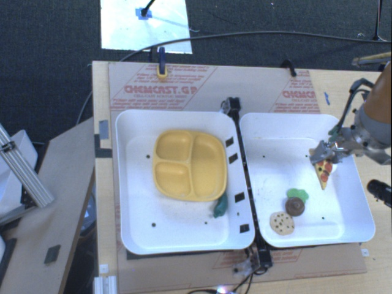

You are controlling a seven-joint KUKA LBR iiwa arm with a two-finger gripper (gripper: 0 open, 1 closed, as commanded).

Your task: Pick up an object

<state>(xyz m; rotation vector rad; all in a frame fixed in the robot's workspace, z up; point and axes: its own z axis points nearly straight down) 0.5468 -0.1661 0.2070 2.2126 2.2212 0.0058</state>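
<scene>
- While the arm point(375, 112) reaches in from three o'clock, the claw point(324, 157) hangs over the right bin point(352, 225), up toward that bin's two o'clock corner.
- And it has something: a pizza slice point(323, 172) pinched at its crust end between closed fingers, tip pointing down toward six o'clock, and the slice looks clear of the bin floor.
- Down at six o'clock from the claw, a brown round piece point(295, 207) sits against a green piece point(299, 194).
- Just at seven o'clock from those lies a cookie point(282, 223) with dark chips, flat on the floor, close by but apart.
- Over in the left bin point(131, 225), a yellow plate point(190, 165) with three compartments sits near the middle.
- At the plate's five o'clock edge a small dark green thing point(220, 206) lies touching its rim.
- Both bins rest side by side on the bench point(202, 81), their inner walls meeting along a row of black clips.
</scene>
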